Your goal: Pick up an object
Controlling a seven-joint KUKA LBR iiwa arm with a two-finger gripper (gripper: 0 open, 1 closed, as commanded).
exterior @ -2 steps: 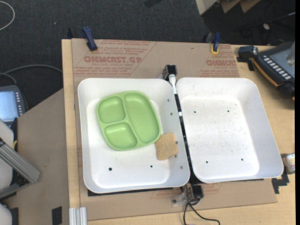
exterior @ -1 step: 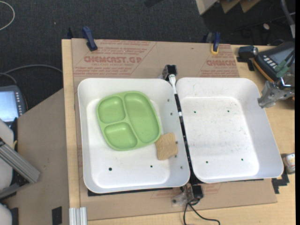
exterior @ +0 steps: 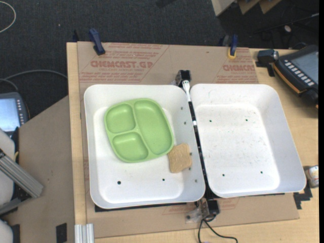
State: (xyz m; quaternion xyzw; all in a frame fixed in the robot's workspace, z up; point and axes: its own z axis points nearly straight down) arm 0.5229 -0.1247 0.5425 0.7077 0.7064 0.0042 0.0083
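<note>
Overhead view of the bench, both bins. How wide the gripper stands, and whether it carries anything, you cannot tell from this view; treat it as unloaded until you see otherwise.

Left bin (exterior: pixel 92 151), left of centre: holds both candidate objects. The green divided plate (exterior: pixel 139 130) lies flat in the bin's upper-middle area, three compartments up and nothing in them. The tan square pad (exterior: pixel 179 158) lies flat at the plate's lower-right corner, close to the bin's right wall; whether it touches the plate cannot be told.

Right bin (exterior: pixel 238 135), right of centre: a speckled floor, no object to take. Both bins rest on a printed cardboard sheet (exterior: pixel 121 62), held by a blue clamp (exterior: pixel 96 41) at upper left and another clamp (exterior: pixel 233 47) at upper centre.

Handling, as a judgement. The pad looks light, soft and rough-faced, possibly a sponge: you would close across two opposite edges and expect it to squash rather than slip. The plate looks like stiff, smooth, light plastic, too broad to span; take it by the raised rim or a divider ridge, where it may skid or tip. The pad seems the easier pick, though the nearby wall and plate crowd it.
</note>
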